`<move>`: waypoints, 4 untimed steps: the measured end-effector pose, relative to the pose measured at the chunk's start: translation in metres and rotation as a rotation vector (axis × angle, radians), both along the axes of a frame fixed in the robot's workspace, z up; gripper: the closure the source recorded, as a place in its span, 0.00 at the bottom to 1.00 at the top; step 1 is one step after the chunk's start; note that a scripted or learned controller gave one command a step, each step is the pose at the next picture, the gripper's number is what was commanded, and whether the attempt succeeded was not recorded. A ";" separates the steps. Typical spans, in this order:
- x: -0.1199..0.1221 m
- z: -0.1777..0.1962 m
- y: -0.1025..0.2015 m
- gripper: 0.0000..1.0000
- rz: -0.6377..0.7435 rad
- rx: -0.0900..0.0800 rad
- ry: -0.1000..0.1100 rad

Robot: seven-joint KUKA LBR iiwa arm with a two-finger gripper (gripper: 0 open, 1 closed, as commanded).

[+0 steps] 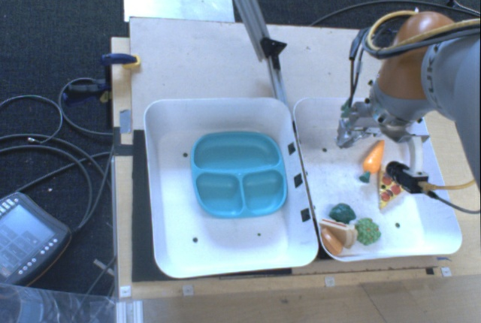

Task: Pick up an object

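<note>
We look down at a slant on a bench (195, 58) carrying two shallow white bins side by side. The left bin (169, 186) holds a blue tray (239, 173) with three compartments, lying flat near the bin's middle. The right bin (436, 231) holds the toy foods. An orange carrot (373, 156) lies tilted near the bin's middle. Just below and to its right lies a pizza slice (388, 190), and a small dark green piece (364, 177) sits between the two. Toward the near edge we see a dark green vegetable (343, 212), a lighter green broccoli (367, 230) just to its right, and a tan and orange piece (335, 236) against the bin's near left corner.

The arm (436, 66), grey with an orange band, reaches in from the right over the far part of the right bin. Its gripper (350, 135) hangs low above the bin floor, just left of the carrot's upper end. We see nothing between its fingers, and we cannot tell whether they are spread or closed.

A grey pole (248, 2) runs diagonally from the top of the view down to the seam between the bins. Black cables (45, 149) and a handheld controller (26, 239) lie on the dark floor at left.
</note>
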State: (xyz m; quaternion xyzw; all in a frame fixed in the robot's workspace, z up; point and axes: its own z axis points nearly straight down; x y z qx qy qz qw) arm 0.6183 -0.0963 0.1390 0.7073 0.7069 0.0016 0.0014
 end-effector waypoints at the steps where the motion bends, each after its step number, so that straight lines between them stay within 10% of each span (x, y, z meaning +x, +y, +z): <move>1: -0.006 0.053 0.007 1.00 0.006 0.000 -0.003; 3: -0.008 0.158 0.002 1.00 0.007 -0.001 -0.003; 4: 0.006 0.155 0.049 1.00 0.011 0.001 0.000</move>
